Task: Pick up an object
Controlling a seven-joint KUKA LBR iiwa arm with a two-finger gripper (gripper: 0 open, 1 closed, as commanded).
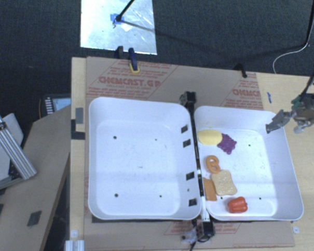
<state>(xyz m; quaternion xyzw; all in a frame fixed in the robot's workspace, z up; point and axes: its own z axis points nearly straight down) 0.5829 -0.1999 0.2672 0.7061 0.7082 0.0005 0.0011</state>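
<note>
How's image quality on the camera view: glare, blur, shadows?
Camera view: glare blows out the foil sheet at top left; the white bins read bright with soft shadows along their walls; the gripper at the right edge is blurred; the yellow lemon and purple grapes are soft but recognisable.

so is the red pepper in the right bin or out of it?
In. The red pepper lies on the floor of the right bin, near its front edge, just in front of the bread slice.

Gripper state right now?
Gripper: cannot be told; it sits over the right bin's upper right corner, nothing visibly held.
</note>
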